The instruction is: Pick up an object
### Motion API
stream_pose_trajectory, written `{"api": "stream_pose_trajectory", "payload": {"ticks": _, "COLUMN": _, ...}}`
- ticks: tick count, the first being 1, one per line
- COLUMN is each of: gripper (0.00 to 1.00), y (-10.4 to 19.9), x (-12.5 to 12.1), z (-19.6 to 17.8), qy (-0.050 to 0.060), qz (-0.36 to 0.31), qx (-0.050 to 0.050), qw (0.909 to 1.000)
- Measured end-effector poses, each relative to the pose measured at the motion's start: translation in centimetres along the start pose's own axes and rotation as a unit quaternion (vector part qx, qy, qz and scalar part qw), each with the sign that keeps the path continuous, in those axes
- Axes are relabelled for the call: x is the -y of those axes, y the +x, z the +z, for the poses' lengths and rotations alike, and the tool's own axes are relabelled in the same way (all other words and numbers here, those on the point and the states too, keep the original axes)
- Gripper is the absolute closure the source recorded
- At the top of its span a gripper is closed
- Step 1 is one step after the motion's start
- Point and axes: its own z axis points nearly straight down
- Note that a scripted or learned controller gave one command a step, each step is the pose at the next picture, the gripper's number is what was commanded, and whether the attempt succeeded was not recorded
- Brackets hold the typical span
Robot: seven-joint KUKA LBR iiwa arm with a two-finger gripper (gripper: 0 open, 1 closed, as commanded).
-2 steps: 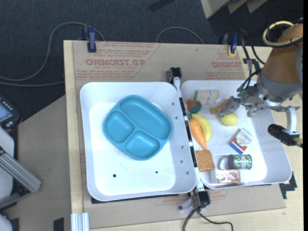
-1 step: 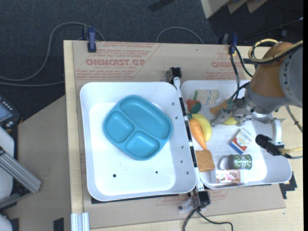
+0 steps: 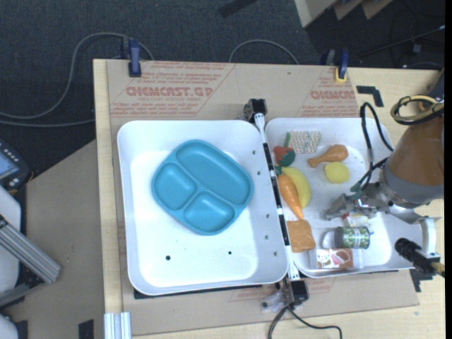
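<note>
The right bin [image 3: 381, 129] holds several small items. A green-labelled can [image 3: 352, 238] lies on its side near the front, with a red and white packet [image 3: 333, 258] just in front of it. My gripper [image 3: 351, 210] hovers directly behind the can, very close to it, and nothing shows held in it. To the left lie an orange carrot [image 3: 291, 195], a yellow banana [image 3: 301, 182] and a brown toast slice [image 3: 301, 236]. Further back are a lemon [image 3: 337, 173], a drumstick [image 3: 329, 154] and a checkered box [image 3: 304, 141].
The left bin [image 3: 141, 260] holds a blue divided plate [image 3: 203, 186]. A black divider clamp [image 3: 256, 109] sits between the bins at the back. The arm's orange-banded body [image 3: 418, 157] overhangs the right bin's right side. Cables run along the bin's right wall.
</note>
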Motion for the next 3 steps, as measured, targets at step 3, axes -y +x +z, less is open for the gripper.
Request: {"api": "stream_pose_trajectory", "payload": {"ticks": 3, "gripper": 1.0, "y": 14.0, "x": -4.8, "z": -10.8, "qy": -0.01, "qz": -0.008, "qx": 0.0, "qw": 0.9999}}
